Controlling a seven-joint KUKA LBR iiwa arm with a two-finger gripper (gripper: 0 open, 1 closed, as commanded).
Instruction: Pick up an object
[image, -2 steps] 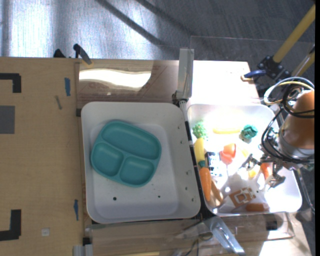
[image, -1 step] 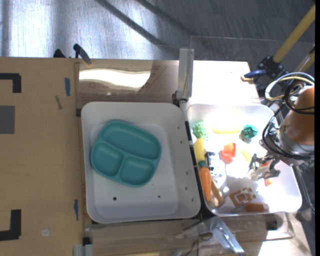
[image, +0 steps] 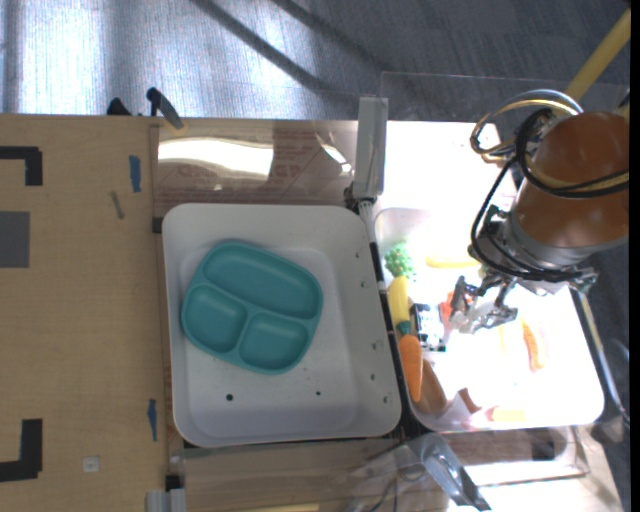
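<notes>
Nearest my camera, at the bottom of the right bin (image: 560, 415), I see one small orange-yellow piece (image: 508, 413) lying flat. I count two white bins side by side on the surface. The left bin (image: 350, 400) holds one teal divided plate (image: 252, 306) with three compartments. Along the right bin's left wall I count one green piece (image: 399, 261), one yellow piece (image: 398, 298) and one carrot (image: 410, 365), stacked in a line; the carrot's long axis runs up and down the view, its narrow end toward the bottom. One yellow strip (image: 447, 263) lies crosswise farther in, and one small orange piece (image: 531, 345) lies near the right side, long axis roughly up and down. The gripper (image: 478, 310) hangs over the middle of the right bin, apart from the carrot. Glare washes out that bin, so I cannot tell how the fingers are set.
</notes>
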